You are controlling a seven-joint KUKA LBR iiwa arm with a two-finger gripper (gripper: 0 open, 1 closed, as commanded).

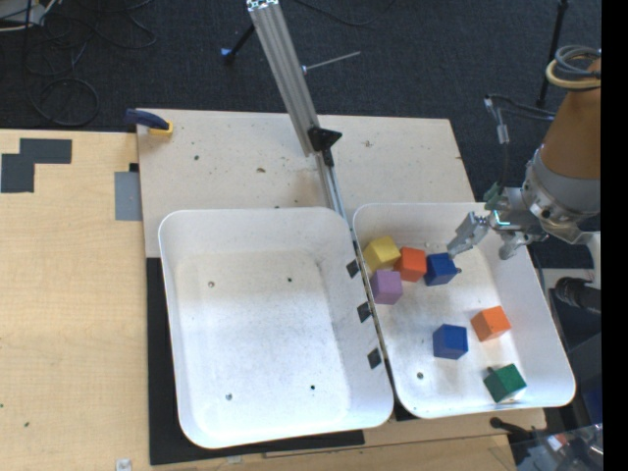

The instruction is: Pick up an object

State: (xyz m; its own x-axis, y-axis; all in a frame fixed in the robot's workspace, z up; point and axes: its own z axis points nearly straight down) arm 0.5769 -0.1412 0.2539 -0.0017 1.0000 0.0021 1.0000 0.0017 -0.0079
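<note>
1. Two white bins on the bench: left bin (255, 410), right bin (549, 381). All the blocks are in the right one.
2. One arm (569, 155), reaching over the right bin's upper right corner. Gripper (486, 234) hangs over the bin's upper part, just right of the block cluster.
3. Fingers: one light finger slants down-left toward a blue block (441, 269), tip just beside its upper edge. I can't tell how wide the fingers stand, and no block sits visibly between them, so I judge nothing is held.
4. Step: approach / pre-grasp, pick not yet done. Likely target is that blue block, nearest the tip.
5. Next move calls for: centre over the block, descend to straddle it, close, lift. Risk: the orange block (413, 262) touches its left side, little clearance for a finger there.
6. Block count, seven total: two blue (second blue block (450, 341) lower centre), two orange (second orange block (491, 322) to the right), one yellow block (382, 253), one purple block (387, 286), one green block (505, 382).
</note>
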